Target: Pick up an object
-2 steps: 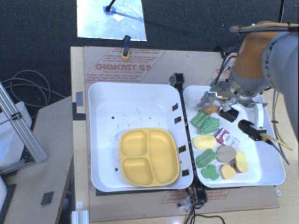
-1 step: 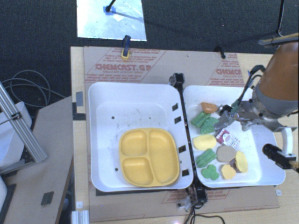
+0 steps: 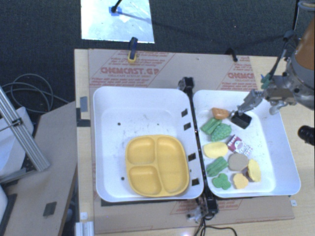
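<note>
The right white bin [image 3: 283, 146] holds several toy foods. An orange piece [image 3: 220, 113] lies at the back. Two green pieces [image 3: 216, 129] sit below it, then a pale yellow piece [image 3: 215, 149] and a pink-and-white packet [image 3: 238, 144]. A grey-brown disc [image 3: 238, 161], yellow pieces [image 3: 254, 170] and green pieces [image 3: 217, 165] lie toward the front. My gripper [image 3: 250, 102] hangs over the bin's back part, just right of the orange piece and above it. I see nothing held in it.
The left white bin [image 3: 113, 112] holds a yellow divided tray [image 3: 157, 164] at its front right. A black clip [image 3: 186, 83] sits at the back of the wall between the bins. The grey arm [image 3: 295, 87] crosses the right bin's far right corner.
</note>
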### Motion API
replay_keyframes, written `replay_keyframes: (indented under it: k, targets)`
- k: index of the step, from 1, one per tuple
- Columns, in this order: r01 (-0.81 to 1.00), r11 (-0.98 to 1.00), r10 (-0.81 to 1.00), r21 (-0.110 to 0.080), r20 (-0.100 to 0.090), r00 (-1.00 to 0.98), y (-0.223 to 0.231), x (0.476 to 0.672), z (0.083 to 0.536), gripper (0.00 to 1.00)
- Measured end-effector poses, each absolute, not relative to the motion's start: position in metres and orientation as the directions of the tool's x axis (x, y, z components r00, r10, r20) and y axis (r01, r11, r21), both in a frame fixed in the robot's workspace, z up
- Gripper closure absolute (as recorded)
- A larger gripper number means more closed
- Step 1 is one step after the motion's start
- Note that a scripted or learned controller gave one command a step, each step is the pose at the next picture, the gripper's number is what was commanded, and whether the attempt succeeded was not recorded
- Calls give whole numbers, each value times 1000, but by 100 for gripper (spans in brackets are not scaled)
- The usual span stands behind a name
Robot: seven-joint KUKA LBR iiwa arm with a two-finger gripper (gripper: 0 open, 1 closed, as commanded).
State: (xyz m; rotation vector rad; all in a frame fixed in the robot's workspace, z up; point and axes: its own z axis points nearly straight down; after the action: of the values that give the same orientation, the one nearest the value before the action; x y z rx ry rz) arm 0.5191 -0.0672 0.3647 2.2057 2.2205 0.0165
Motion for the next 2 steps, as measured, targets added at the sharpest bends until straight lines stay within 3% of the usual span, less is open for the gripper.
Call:
replay_keyframes:
  k: [1, 2]
  targets:
    - [1000, 9, 1000, 7, -1, -9, -68, 519, 369, 100]
    - [1000, 4, 1000, 23, -2, -4, -80, 486, 539, 100]
